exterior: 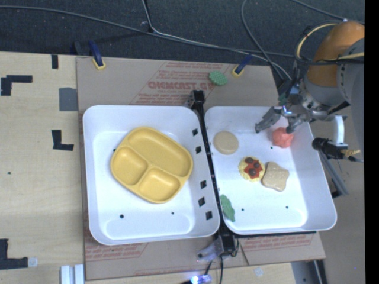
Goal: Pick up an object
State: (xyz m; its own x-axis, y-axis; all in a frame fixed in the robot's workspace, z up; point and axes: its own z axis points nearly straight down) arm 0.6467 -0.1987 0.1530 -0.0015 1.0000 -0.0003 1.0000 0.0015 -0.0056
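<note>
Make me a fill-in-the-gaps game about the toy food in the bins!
1. The yellow tray has ___ compartments.
2. The tray lies in the ___ bin.
3. The pincer hovers beside a toy coloured ___.
4. The little pizza lies between the round beige cookie and the ___.

Missing words: three; left; red; toast

A small red lump [282, 138] lies in the right bin [314, 218] near its far right corner. A round beige disc [225, 142] sits near the bin's left wall. A little yellow pizza with red topping [251, 168] touches a tan slice of bread [275, 177]. A green leaf [227, 207] lies by the near left wall.
</note>
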